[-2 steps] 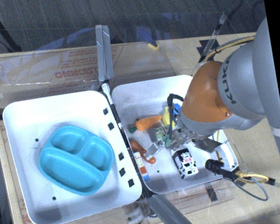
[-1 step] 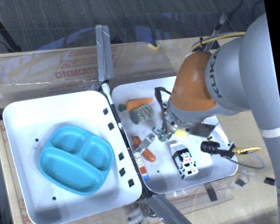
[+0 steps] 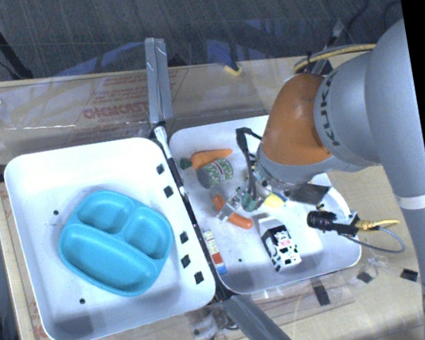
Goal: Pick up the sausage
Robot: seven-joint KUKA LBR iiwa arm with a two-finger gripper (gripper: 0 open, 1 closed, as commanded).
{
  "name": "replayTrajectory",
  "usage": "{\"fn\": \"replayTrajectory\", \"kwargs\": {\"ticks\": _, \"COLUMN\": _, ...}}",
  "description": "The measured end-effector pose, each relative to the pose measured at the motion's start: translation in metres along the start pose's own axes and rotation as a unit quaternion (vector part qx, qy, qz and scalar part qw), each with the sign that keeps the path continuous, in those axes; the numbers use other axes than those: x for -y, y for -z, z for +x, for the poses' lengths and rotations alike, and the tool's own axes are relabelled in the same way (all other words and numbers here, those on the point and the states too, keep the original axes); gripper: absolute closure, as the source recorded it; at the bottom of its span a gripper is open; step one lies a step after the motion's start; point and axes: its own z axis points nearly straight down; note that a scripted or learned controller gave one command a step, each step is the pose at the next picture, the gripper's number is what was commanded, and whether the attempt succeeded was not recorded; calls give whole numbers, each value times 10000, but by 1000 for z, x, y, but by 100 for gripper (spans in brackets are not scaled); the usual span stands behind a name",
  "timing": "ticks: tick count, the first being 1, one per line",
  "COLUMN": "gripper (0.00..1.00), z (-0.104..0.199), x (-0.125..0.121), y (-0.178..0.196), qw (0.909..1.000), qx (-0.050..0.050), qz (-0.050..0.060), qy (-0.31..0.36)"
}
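Note:
A small orange-red sausage (image 3: 240, 221) lies on the floor of the right bin (image 3: 324, 255), near its middle. My gripper (image 3: 240, 203) hangs low just above and slightly behind the sausage, reaching in from the right under the arm's orange band (image 3: 295, 123). Nothing can be seen held in it. A second small reddish piece (image 3: 218, 202) lies just left of the gripper.
An orange carrot (image 3: 211, 156) and a green patterned can (image 3: 215, 173) sit at the back of the right bin. A black-and-white cow-patterned toy (image 3: 282, 248) stands at the front, with a yellow piece (image 3: 273, 203) under the wrist. The left bin (image 3: 51, 313) holds a blue divided plate (image 3: 115, 240).

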Motion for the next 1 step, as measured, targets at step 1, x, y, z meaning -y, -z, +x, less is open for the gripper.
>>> {"fn": "replayTrajectory", "kwargs": {"ticks": 1, "gripper": 100, "z": 28, "x": -34, "y": 176, "qw": 9998, "qx": 4, "qz": -1, "qy": -185}}
